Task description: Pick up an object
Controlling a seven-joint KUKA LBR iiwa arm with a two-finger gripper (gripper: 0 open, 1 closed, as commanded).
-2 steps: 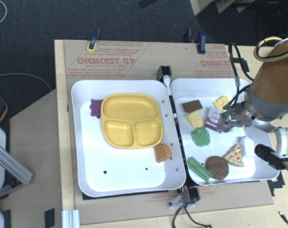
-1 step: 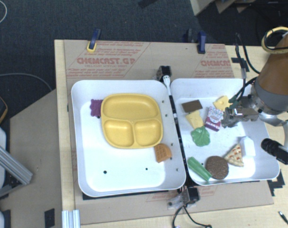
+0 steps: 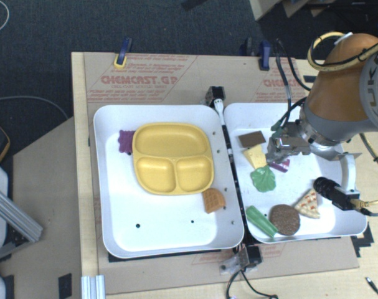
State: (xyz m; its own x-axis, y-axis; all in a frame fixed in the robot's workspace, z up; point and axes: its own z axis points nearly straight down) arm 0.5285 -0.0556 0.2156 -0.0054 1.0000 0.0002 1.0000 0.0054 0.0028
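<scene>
My gripper (image 3: 281, 152) hangs low over the middle of the right bin (image 3: 338, 229), reaching in from the right. Directly beneath it lies a small purple piece (image 3: 281, 164), partly hidden by the gripper. Left of it lie a brown chocolate square (image 3: 251, 139) and a yellow cheese wedge (image 3: 256, 157). A green lettuce piece (image 3: 263, 179) sits just below the gripper. Nothing shows held between the fingers.
Right bin front: a green pickle (image 3: 260, 221), a brown round patty (image 3: 284, 219), a pizza slice (image 3: 309, 205). The left bin (image 3: 114, 217) holds a yellow divided plate (image 3: 173, 157), a purple grape bunch (image 3: 125, 141) and a brown waffle piece (image 3: 213, 200).
</scene>
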